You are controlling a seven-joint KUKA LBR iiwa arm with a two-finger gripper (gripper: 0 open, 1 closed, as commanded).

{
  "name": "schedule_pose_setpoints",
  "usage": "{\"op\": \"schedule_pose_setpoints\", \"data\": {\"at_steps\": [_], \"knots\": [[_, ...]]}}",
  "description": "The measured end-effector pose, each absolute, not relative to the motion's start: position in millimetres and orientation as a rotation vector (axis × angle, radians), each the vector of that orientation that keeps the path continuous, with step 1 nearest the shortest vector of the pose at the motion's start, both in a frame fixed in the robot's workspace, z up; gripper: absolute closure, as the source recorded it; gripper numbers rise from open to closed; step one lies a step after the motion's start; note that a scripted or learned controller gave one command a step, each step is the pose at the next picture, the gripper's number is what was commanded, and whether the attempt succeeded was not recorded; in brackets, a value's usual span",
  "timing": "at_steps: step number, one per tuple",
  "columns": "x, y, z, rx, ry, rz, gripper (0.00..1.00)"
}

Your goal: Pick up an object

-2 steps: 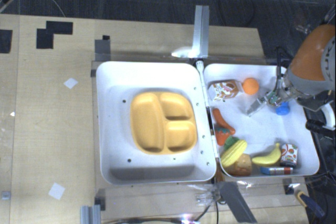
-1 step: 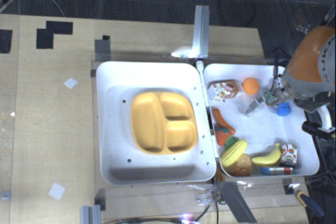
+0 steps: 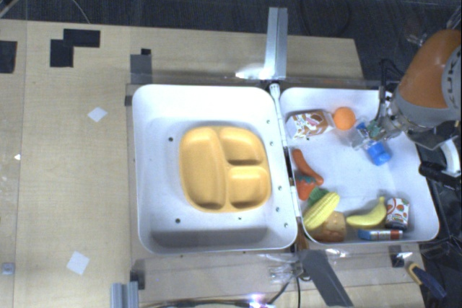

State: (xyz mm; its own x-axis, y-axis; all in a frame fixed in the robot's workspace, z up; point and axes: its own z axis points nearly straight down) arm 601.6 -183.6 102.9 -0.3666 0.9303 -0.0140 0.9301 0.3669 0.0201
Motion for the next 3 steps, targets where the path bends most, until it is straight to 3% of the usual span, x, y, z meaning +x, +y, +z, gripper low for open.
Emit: {"op": "schedule_pose_setpoints", "data": {"at_steps": [1, 2, 3], "knots": [[601.4, -181.0, 102.1, 1.755, 2.584, 0.017, 0.0], [621.9, -204.6, 88.0, 1.459, 2.771, 0.005, 0.0], [665.3, -205.4, 89.6, 1.527, 2.754, -0.002, 0.0]]}}
